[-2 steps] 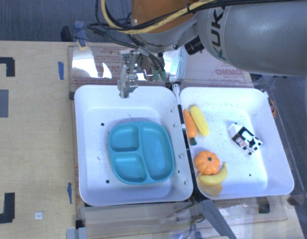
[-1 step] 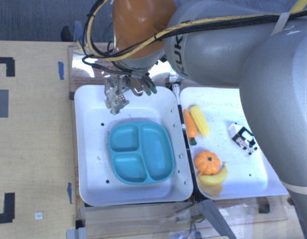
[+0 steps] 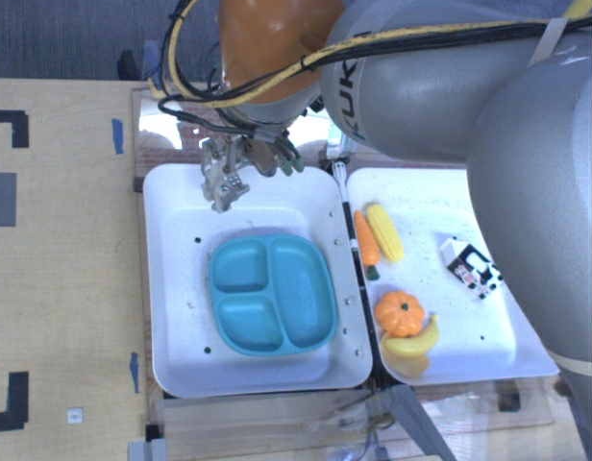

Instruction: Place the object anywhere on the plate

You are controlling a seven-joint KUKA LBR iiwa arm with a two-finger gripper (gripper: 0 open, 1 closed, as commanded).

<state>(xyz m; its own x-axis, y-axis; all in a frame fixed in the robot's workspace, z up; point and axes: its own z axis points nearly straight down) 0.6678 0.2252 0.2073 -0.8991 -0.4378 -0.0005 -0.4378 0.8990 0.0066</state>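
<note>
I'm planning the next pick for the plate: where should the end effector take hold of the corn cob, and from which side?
Probably across the middle of the corn cob, coming straight down. It lies flat in the right bin, long and narrow. The carrot lies close along its left side, so one finger must slip between them.

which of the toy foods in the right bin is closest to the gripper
The carrot, lying along the right bin's left wall beside the corn. The pumpkin and banana sit lower, farther from the gripper.
</note>
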